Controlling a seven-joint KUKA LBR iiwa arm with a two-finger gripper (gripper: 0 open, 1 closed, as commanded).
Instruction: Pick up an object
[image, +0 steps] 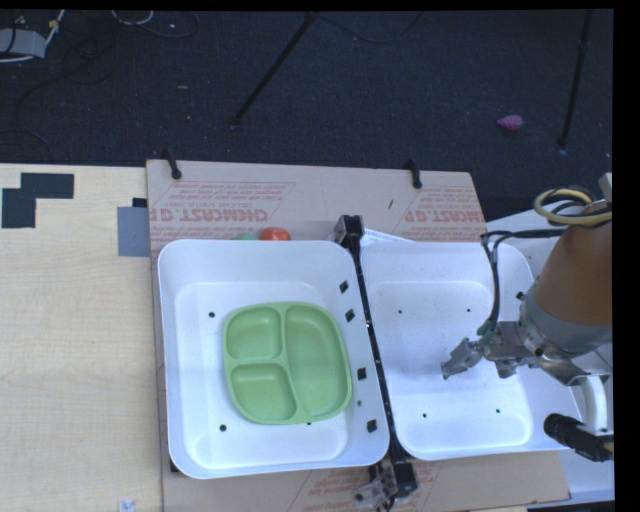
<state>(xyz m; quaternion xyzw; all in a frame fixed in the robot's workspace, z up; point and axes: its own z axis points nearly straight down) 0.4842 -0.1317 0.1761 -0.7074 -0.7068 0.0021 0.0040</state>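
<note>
Basically, green tray (287, 362) lies flat in left bin (190, 420) — gripper (462, 360) hangs over right bin (440, 440), well apart; jaw state unclear, nothing visibly held. Risk: closing here grabs air — low rim could slip.

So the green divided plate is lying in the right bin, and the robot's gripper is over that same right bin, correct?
Not quite. The green divided plate lies in the left bin, as the camera view shows. The gripper is indeed over the right bin.
</note>
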